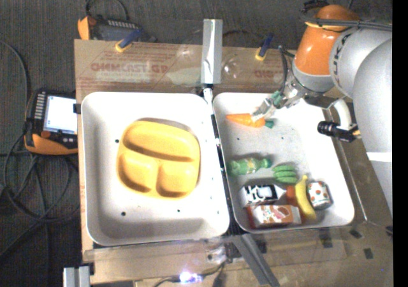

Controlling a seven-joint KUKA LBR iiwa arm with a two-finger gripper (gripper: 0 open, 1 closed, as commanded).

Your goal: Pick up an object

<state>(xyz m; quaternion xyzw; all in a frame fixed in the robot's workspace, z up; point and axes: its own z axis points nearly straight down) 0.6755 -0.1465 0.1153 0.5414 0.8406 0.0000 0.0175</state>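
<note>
Dark carpet-like floor (38,228) (cables (16,171) strewn), cardboard sheet (127,69).

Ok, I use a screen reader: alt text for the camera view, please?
The pincer hangs at an orange carrot in the right bin, which also holds toy groceries. A yellow divided tray fills the left bin.

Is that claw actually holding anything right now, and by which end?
Cannot be told. The claw sits at the carrot's right end, but a grip between its tips isn't clear.

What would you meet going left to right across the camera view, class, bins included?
Orange handheld device → left white bin → yellow plastic divided tray → green toy bottle → orange-banded arm.
</note>
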